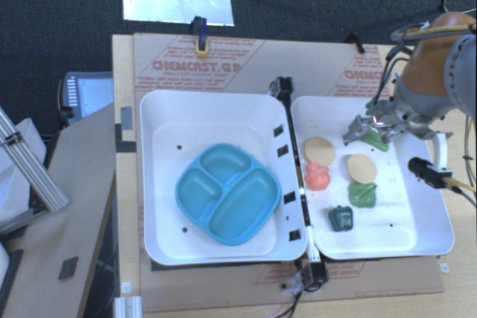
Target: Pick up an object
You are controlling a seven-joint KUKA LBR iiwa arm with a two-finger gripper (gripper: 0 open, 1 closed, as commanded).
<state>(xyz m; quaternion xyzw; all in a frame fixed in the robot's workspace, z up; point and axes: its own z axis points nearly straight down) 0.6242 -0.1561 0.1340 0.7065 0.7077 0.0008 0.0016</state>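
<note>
The right bin [428, 231] holds several small toy foods. A tan round piece [319, 151] lies by the left wall, with a pink-red piece [317, 177] just below it. A second tan round piece [361, 167] sits mid-bin, above a light green piece [363, 194]. A dark green piece [340, 218] lies nearer the front. My gripper [363, 130] hangs low over the bin's back part, above and to the right of the first tan piece. A green sliver [378, 144] shows right under it; whether it is held I cannot tell.
The left bin [160, 123] holds a blue divided plate [227, 194]. A black divider with clips [292, 167] runs between the bins. A dark fitting [426, 171] juts in at the right bin's right side. The arm [436, 74] covers the back right corner.
</note>
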